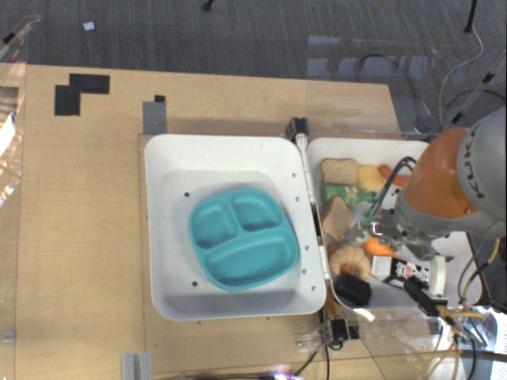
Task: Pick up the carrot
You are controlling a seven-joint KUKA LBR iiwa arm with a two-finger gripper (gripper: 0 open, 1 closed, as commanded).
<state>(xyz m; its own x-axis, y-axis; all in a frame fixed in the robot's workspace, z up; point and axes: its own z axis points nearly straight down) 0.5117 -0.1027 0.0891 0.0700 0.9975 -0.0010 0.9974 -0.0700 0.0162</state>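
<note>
The carrot, a short orange tapered piece (378, 248), lies in the right-hand shallow white bin (444, 287), near its middle, and my gripper (380, 229) sits right over it. Just its orange end pokes out beneath my wrist; the rest is covered by me, so I cannot tell whether I touch it. How my gripper stands is also hidden under my own grey wrist housing and orange band (440, 182), and I cannot tell if it has hold of anything.

Another orange sliver (390, 172) shows further back by the yellow rounded item (368, 177); it is partly masked by a dark cable and too small to identify. Around the carrot the bin is crowded: a tan slice of toast (339, 170) at the far left corner, a green piece (354, 194) below it, a brown wedge-shaped piece (337, 217), a ridged tan croissant-like pastry (349, 260) just beside the carrot, and a black rounded object (353, 289) at the near edge. A white box with dark markings (408, 271) lies just right of the carrot.

The left-hand shallow white bin (170, 236) holds a teal plastic divided plate (243, 237), well apart from me.
</note>
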